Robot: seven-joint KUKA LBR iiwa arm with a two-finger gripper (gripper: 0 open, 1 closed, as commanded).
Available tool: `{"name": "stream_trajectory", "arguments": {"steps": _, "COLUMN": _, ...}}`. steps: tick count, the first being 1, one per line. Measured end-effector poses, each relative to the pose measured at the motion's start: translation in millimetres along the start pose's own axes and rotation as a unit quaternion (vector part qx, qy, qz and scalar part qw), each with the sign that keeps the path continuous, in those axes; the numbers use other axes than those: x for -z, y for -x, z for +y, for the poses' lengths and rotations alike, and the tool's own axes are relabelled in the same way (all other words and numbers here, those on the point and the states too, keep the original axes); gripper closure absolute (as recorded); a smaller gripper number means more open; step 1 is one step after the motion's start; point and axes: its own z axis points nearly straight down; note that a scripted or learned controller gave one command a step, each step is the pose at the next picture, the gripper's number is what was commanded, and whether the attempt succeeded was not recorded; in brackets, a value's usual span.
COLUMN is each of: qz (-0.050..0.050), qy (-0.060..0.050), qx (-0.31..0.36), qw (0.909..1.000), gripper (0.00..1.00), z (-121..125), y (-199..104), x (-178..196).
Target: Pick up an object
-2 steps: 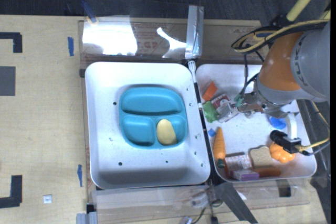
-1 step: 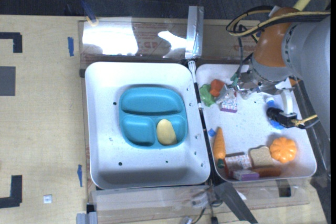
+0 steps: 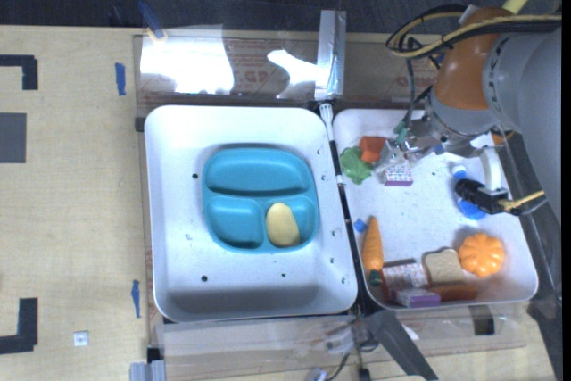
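Arm over the right bin (image 3: 522, 277); gripper (image 3: 403, 149) low near the bin's upper left, above a small pink block (image 3: 398, 177); its opening cannot be told. Beside it lie a green item (image 3: 355, 165) and an orange block (image 3: 372, 147). Left bin (image 3: 169, 219) holds a blue tray (image 3: 234, 192) with a lemon (image 3: 283, 224).

Robotics lab bench, two white bins (image 3: 169, 281) (taped markers), toy food, loose cables (image 3: 424, 31)

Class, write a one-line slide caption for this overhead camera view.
KUKA arm's gripper hovers over the right bin of toy food, while a yellow lemon sits in the left bin's blue tray.
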Motion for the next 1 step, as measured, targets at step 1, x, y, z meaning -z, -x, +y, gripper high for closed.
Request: {"name": "stream_trajectory", "arguments": {"steps": 1, "qz": 0.002, "qy": 0.002, "qx": -0.005, "qw": 1.0, "gripper": 1.0, "z": 46.2, "y": -77.4, "x": 91.7}}
